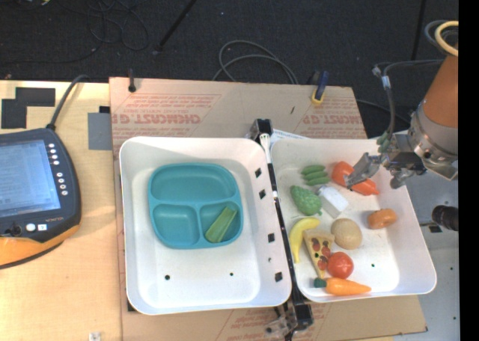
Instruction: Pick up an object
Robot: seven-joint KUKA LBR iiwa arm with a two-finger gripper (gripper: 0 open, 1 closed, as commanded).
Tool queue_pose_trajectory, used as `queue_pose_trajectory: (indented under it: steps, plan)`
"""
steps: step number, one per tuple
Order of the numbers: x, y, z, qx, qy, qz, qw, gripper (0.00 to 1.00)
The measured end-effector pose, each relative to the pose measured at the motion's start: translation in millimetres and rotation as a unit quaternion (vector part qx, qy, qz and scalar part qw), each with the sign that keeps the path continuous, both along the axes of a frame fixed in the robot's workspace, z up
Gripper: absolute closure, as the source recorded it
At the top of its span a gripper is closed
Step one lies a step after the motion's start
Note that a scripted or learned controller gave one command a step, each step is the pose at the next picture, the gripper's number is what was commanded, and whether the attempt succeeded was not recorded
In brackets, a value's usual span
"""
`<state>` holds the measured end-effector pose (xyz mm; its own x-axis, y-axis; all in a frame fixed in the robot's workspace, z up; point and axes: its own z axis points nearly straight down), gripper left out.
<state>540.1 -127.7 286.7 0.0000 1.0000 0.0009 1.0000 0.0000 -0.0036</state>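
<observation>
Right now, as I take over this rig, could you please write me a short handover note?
Gripper: low over the right bin, open, fingers at a red-orange toy by the far wall; no firm grasp visible.
Right bin: green pod, green leafy piece, white block, banana, potato, pizza slice, tomato, carrot, orange piece.
Left bin: teal tray holding a green slice.
Done: approach. Left: close, lift, confirm hold.

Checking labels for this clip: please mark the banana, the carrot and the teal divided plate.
banana [301, 232], camera view, middle of its curved body.
carrot [346, 286], camera view, mid-length of it.
teal divided plate [183, 182], camera view, bare top compartment.
</observation>
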Motion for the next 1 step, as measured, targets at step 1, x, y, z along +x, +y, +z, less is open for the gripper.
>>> queue_pose_trajectory:
  steps: [1]
  plan:
    - [69.4, -71.2, -144.2, -0.0008, 0.002, -0.001, 1.0, 0.0]
